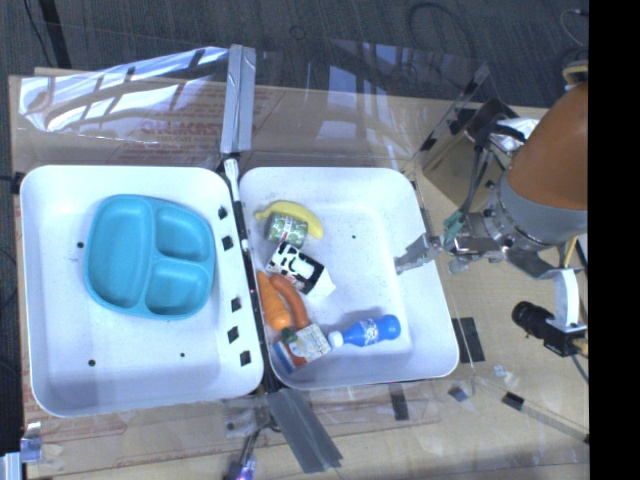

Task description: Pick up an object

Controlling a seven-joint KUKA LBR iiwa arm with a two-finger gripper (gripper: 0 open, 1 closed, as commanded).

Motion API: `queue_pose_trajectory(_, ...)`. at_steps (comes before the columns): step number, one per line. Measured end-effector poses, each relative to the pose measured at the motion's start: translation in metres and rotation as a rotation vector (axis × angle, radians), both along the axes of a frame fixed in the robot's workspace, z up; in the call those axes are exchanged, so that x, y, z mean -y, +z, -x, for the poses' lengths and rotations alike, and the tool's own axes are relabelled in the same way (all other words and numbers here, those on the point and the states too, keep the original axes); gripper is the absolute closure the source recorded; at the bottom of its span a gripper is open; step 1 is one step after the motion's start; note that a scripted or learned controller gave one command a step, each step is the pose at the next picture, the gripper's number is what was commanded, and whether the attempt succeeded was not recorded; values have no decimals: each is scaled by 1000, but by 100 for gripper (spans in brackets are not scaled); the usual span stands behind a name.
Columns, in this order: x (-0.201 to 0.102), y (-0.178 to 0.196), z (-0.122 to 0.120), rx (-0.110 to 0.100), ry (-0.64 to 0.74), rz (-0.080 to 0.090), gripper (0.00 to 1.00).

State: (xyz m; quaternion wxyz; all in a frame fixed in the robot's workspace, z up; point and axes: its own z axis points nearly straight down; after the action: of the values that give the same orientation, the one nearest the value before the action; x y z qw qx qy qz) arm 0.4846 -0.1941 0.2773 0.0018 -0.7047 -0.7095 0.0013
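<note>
Right bin [350, 193]: bottle [366, 332] lies left of end effector [415, 258].

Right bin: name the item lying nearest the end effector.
The blue bottle, lying on its side toward the end effector; the banana and carrot lie farther left.

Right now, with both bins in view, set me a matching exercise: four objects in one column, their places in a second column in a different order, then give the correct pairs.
Objects:
1. light blue plastic divided plate
2. yellow banana
3. clear plastic bottle with blue label and cap
4. orange carrot-shaped toy

Places:
A. near the front edge of the right bin, lying on its side
B. at the back of the pile in the right bin
C. alone in the left bin
D. along the right bin's left wall, by the divider

Pairs: 1-C, 2-B, 3-A, 4-D
</note>
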Motion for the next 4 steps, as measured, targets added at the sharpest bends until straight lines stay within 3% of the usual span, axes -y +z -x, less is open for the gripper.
queue_pose_trajectory(1, 14, -185, 3, 3, -195, -1, 0)
queue_pose_trajectory(2, 14, -175, 3, 2, -189, 0, 100)
queue_pose_trajectory(3, 14, -175, 3, 3, -189, 0, 0)
queue_pose_trajectory(4, -19, -186, -100, 1, -105, -1, 0)
